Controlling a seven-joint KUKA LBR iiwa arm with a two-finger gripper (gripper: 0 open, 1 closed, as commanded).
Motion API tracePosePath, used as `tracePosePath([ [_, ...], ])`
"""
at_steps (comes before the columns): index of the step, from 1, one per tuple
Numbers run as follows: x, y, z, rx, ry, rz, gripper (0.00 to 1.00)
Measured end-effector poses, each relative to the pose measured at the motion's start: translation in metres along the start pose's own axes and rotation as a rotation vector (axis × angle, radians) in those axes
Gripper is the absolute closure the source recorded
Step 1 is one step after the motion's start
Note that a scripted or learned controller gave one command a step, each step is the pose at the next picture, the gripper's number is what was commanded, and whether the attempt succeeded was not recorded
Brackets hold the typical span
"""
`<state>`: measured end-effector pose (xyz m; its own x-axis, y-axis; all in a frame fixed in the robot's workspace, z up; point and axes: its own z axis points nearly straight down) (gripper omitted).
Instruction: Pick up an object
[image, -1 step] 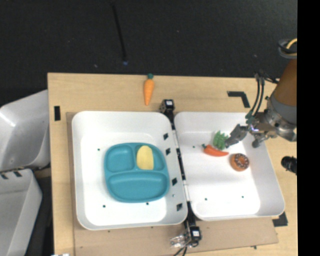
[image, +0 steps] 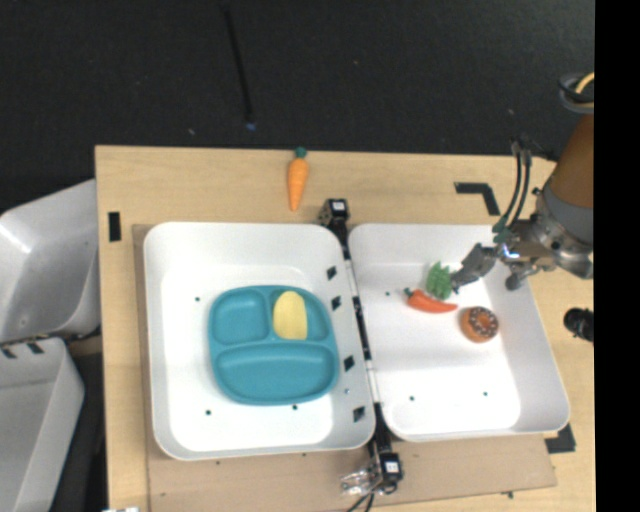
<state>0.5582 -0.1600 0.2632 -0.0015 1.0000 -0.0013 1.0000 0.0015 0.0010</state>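
Note:
In the right bin (image: 520, 400) lie a red pepper-like toy with a green top (image: 431, 299) and a small round brown donut (image: 480, 324). My gripper (image: 491, 273) hangs over the bin's upper right part, open, with nothing between its fingers. One finger (image: 468, 272) reaches toward the toy's green top, just to its right, and the other finger (image: 514, 279) stands above and right of the donut. In the left bin (image: 170, 400) a blue divided plate (image: 240, 370) carries a yellow oval piece (image: 290, 315).
An orange carrot toy (image: 297, 180) lies on the wooden bench behind the bins. Black clips sit along the seam between the bins (image: 352, 330). The arm's orange band (image: 572, 170) is at the right edge.

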Motion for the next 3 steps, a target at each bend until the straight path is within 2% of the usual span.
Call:
tracePosePath([
  [1,0.007,-0.006,0.050,0.004,0.000,0.001,0.00],
  [3,0.013,-0.002,0.161,0.003,0.000,0.003,0.00],
])
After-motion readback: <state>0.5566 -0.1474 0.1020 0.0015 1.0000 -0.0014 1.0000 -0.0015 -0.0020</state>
